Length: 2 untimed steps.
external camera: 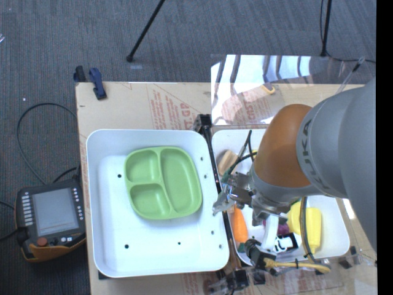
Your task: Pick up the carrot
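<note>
We cannot tell whether our claw (232, 200) is apart or together above the carrot (239, 226). Lying near the right bin (336, 229) wall, the carrot could roll aside.

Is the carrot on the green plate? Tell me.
No, the carrot lies in the right bin by its left wall; the green plate sits in the left bin.
</note>
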Each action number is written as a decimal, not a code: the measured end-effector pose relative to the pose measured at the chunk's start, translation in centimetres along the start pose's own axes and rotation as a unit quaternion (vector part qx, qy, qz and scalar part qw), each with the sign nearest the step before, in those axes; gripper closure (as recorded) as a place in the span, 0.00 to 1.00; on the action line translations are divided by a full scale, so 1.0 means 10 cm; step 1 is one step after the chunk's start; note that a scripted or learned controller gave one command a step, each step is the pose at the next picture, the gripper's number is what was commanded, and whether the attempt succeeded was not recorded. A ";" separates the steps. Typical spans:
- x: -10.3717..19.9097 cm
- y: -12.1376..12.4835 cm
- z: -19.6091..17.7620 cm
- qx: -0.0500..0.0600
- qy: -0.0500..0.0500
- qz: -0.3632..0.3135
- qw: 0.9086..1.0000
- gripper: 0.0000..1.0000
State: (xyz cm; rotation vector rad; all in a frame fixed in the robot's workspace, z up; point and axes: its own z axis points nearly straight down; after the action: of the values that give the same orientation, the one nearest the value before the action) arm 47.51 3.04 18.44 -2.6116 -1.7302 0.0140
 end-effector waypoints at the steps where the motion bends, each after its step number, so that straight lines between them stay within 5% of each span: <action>1: -0.39 0.49 -0.01 -0.001 0.000 0.067 0.998 0.00; 2: -0.09 0.03 0.00 0.000 0.000 -0.060 0.998 0.00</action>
State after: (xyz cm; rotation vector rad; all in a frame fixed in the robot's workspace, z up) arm 47.46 2.05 18.43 -2.5029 -1.8822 0.0142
